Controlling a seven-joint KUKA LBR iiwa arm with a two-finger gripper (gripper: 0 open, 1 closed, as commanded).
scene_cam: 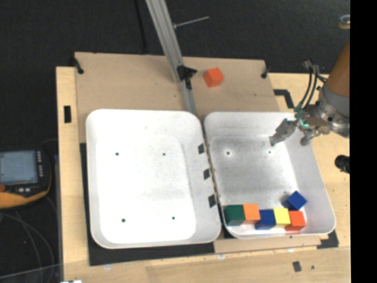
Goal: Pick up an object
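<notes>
The end effector (293, 132) hangs over the right bin's (247, 158) far right edge, fingers spread wide, holding nothing. Coloured blocks (266, 215) line the bin's near wall; an orange block (213, 77) sits on the tabletop (129, 84).

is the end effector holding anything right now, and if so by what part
Nothing is held. The end effector hovers over the upper right of the right bin, fingers spread with nothing between them. The blocks sit along that bin's near edge.
</notes>
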